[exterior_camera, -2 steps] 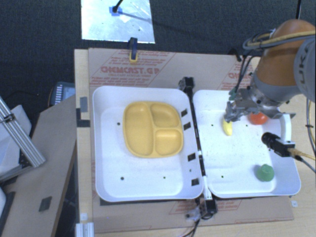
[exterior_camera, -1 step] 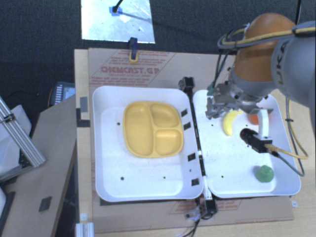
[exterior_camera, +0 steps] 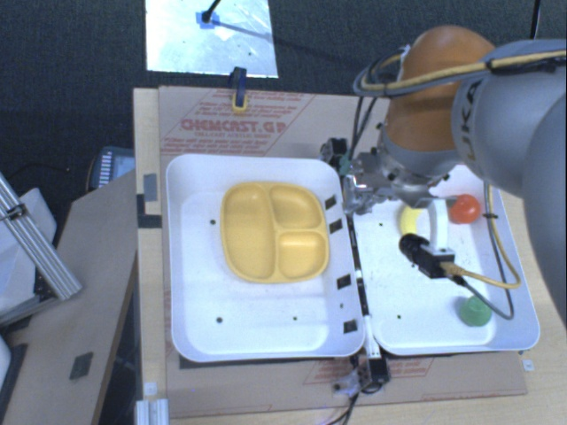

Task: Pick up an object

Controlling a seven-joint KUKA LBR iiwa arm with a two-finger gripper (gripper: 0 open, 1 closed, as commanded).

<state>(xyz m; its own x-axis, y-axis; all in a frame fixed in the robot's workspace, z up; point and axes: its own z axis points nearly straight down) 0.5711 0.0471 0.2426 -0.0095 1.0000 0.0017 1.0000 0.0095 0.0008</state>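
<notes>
My gripper (exterior_camera: 361, 193) hangs over the far left corner of the right bin (exterior_camera: 505, 339), close to the divider between the two bins. Just to its right lies a yellow object (exterior_camera: 409, 220), partly covered by the wrist. An orange-red ball (exterior_camera: 464, 208) rests further right in the same bin. A green object (exterior_camera: 475, 312) sits near the bin's front right corner. None of these is seen held by the gripper.
The left bin (exterior_camera: 204, 326) holds a yellow divided plate (exterior_camera: 273, 232) in its middle. The grey arm with its orange band (exterior_camera: 443, 78) crosses the back of the right bin from the right. Cardboard (exterior_camera: 239, 122) lies under both bins.
</notes>
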